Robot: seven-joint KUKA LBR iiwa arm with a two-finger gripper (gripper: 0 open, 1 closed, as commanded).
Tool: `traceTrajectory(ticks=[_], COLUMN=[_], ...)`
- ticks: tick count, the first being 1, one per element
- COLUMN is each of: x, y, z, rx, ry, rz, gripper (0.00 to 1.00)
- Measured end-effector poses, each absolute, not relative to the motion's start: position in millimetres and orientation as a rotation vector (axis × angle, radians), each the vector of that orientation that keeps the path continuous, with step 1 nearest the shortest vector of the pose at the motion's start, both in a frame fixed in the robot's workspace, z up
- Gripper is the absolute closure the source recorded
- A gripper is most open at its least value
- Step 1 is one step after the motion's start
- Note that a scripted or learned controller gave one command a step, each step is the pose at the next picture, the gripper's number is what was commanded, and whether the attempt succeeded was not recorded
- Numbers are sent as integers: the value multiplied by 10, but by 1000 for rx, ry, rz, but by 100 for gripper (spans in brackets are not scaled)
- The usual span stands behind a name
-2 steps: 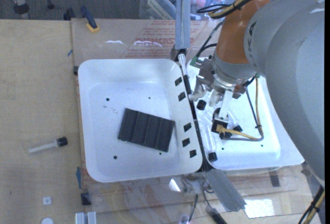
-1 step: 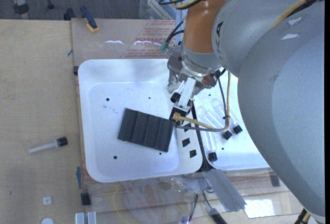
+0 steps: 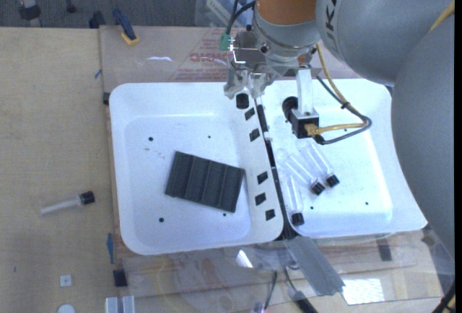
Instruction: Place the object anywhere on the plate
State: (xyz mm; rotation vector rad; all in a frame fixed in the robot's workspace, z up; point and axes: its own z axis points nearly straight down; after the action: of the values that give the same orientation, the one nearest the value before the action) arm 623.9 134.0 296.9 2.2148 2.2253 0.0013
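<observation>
The plate (image 3: 204, 182) is a dark grey ribbed slab lying flat in the left bin (image 3: 137, 117), slightly tilted. Several clear tubes with black caps (image 3: 312, 173) lie loose in the right bin (image 3: 361, 160), near its left side. My gripper (image 3: 244, 91) hangs below the orange wrist band over the far end of the ridge between the two bins. It stands well behind the plate and up-left of the tubes. I see nothing held under it.
A row of small black tabs (image 3: 261, 178) runs along the ridge between the bins. A black block with a looping cable (image 3: 304, 122) hangs beside the wrist over the right bin. Another capped tube (image 3: 65, 203) lies on the bench at left.
</observation>
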Motion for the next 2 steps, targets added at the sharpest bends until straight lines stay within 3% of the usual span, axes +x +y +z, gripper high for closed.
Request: traceTrajectory(ticks=[1,2], x=[6034,6351], y=[1974,2254], z=[2500,2469], rx=[2256,2261], ry=[2190,2179], rz=[-6,0], gripper=[100,100])
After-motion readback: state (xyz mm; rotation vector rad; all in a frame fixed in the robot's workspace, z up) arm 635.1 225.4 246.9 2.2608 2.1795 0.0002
